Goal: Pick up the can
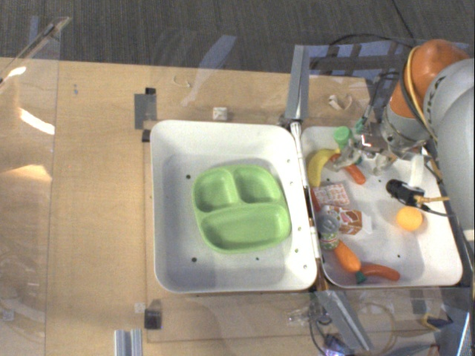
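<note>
Two shallow white bins stand side by side on a pale wooden desk (89, 199). The left bin (171, 273) holds a green divided plate (241, 206). The right bin (438, 265) holds the rest of the things, located here by reference to the banana (319, 165), which lies against that bin's left wall near its far end.

The can (329, 230), small, with a silver top and a mottled label, sits on the viewer's side of the banana, by the same left wall and well apart from the fruit. Whether it stands or lies cannot be told. Between banana and can lies a red-and-white packet (332, 196). A brown-and-white packet (350, 219) touches the can on the side away from the wall.

Just beyond the banana, at the far rim, is a small green piece (341, 135). Just right of the banana lies a short orange-red piece (355, 174). Farther toward the viewer than the can lie an orange carrot (346, 257) and a long red-orange piece (380, 273). A yellow-orange ball (410, 219) rests well to the banana's right.

The grey arm (453, 102), with its orange band (427, 65), reaches in from the right. The claw (365, 154) hangs just right of the banana, over the short orange-red piece and well apart from the can. Whether the claw is spread or closed cannot be told, and nothing is seen in its hold.
</note>
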Controlling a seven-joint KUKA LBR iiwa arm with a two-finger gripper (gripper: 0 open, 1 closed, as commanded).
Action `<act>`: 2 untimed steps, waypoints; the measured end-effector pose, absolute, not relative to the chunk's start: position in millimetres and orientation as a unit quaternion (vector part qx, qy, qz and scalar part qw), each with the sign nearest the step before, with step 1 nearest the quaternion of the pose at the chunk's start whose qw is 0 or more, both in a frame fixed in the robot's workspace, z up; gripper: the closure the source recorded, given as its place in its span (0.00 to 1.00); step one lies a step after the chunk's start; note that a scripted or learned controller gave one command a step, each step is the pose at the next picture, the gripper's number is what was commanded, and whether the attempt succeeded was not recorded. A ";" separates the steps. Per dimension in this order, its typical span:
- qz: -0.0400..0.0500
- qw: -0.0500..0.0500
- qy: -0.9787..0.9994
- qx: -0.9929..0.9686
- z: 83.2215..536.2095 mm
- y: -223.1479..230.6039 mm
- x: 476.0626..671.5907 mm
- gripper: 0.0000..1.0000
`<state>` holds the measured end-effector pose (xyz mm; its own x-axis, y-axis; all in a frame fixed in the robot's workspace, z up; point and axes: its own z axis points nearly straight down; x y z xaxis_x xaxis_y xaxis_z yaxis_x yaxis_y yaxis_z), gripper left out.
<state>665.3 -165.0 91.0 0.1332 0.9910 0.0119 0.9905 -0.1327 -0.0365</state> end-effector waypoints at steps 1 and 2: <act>0.008 0.013 -0.659 -0.752 101.6 -168.3 665.7 1.00; 0.008 0.013 -0.659 -0.752 101.5 -168.2 665.9 0.00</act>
<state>665.9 -168.2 101.5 0.1308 0.9914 0.0044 0.9910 -0.1306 -0.0296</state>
